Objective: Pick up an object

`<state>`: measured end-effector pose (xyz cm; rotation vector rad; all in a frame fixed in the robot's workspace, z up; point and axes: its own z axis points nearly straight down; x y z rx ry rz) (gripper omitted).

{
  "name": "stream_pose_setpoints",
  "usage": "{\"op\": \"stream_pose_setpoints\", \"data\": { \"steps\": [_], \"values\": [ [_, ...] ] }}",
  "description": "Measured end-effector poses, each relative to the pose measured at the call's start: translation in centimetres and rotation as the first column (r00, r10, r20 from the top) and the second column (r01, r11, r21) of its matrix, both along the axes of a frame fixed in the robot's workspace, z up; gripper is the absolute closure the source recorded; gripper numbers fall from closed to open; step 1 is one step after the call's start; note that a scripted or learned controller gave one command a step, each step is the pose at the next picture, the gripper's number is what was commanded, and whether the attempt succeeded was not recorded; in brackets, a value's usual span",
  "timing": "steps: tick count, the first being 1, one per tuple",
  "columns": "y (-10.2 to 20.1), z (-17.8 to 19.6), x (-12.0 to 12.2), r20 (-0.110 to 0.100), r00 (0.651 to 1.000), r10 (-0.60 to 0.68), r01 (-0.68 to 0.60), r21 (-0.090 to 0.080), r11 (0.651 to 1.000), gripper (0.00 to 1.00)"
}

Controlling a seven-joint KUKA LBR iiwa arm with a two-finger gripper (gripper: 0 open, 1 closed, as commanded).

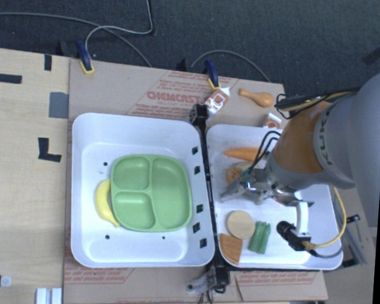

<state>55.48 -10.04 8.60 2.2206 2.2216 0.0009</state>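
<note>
in the right white bin (334, 192), a green ridged block (260, 237) and tan round disc (240, 223) lie nearest; just beyond them the gripper (241, 183) hangs low, apparently for a pick, finger state impossible to tell; an orange carrot (245, 154) lies farther back.

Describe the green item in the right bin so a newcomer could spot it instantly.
Start at the right bin, under the gripper. Near its front edge lies the small green block, beside a tan round disc. It is the only green thing there.
</note>
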Motion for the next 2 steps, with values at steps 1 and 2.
{"op": "stream_pose_setpoints", "data": {
  "steps": [1, 2],
  "values": [
    [-0.3, 0.0, 6.5, 0.003, 1.0, 0.001, -0.001, -0.002, 1.0, 0.0],
    [-0.4, -0.1, 10.9, -0.009, 1.0, 0.002, -0.002, -0.003, 1.0, 0.0]
  ]
}}
